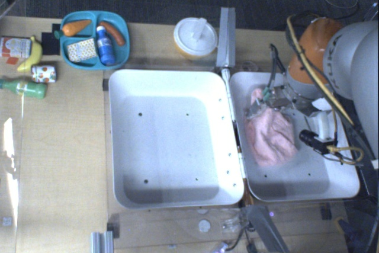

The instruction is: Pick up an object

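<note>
Bins sit side by side at the near edge of the bench: the left bin point(172, 139) bare white, the right bin point(296, 181) bearing a crumpled pink cloth point(270, 134). Cloth lies in the left half of that bin, its long axis running near-to-far, the far end narrowing to a tuft. The gripper point(267, 99) is down at that far end, just at the tuft and seemingly touching it, with the grey arm point(355, 62) and its orange band point(317, 44) coming in from the right. Whether the gripper is open or closed I cannot tell; dark cables and the wrist hardware blur its tip, and no fabric is plainly seen clamped. The bulk of the cloth lies toward the near side of the gripper, so a firm grab likely calls for a hold lower on the fabric.

Farther back, beyond the bins, a lidded cup point(195, 37) stands by the divider post. At far left a blue tray point(121, 26) holds toy food, with a banana point(31, 55), a small can point(43, 73) and a green bottle point(23, 88) beside it. All are well apart from the arm; nothing blocks the cloth.
</note>
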{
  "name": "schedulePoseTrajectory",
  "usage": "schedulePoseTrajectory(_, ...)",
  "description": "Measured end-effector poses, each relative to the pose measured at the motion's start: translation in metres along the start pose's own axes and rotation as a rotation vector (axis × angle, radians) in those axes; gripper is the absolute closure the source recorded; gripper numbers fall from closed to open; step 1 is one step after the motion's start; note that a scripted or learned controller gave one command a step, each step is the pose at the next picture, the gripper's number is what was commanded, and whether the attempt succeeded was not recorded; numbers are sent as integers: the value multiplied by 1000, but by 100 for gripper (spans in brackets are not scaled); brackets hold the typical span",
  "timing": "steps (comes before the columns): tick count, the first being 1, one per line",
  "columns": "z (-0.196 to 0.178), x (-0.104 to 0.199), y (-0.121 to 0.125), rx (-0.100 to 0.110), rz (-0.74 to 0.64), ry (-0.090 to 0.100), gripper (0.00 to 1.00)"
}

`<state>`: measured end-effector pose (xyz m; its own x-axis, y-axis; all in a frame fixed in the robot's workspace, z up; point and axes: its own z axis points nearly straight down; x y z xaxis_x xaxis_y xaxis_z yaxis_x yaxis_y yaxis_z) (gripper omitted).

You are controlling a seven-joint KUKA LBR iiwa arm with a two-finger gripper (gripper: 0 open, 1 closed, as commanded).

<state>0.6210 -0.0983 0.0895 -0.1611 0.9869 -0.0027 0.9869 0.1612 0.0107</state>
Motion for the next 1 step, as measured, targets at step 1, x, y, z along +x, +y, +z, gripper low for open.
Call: schedulePoseTrajectory(1,-1,-4,-39,-2,-19,-1,0)
